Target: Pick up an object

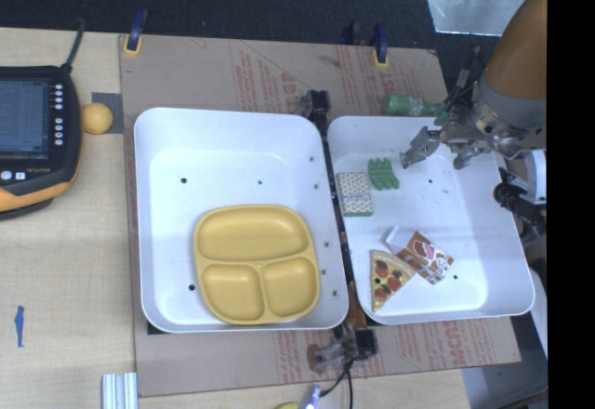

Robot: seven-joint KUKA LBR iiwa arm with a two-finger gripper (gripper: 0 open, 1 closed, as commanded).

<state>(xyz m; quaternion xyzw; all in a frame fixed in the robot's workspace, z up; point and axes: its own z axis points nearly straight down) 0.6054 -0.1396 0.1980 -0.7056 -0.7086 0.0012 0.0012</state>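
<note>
The right bin (502, 305) holds a small green ridged piece (382, 173), a pale speckled square block (354, 192), a toy pizza slice (388, 278) and a red-brown and white packet (426, 256). My gripper (437, 156) hangs over the bin's far part, to the right of the green piece. It is open, with bare bin floor showing between the fingers. The left fingertip (412, 154) stands a short way from the green piece without touching it.
A yellow divided plate (256, 263) lies in the left bin (158, 212). A green object (409, 105) rests on the cardboard behind the right bin. A teach pendant (33, 138) and a yellow ball (97, 117) sit at the far left.
</note>
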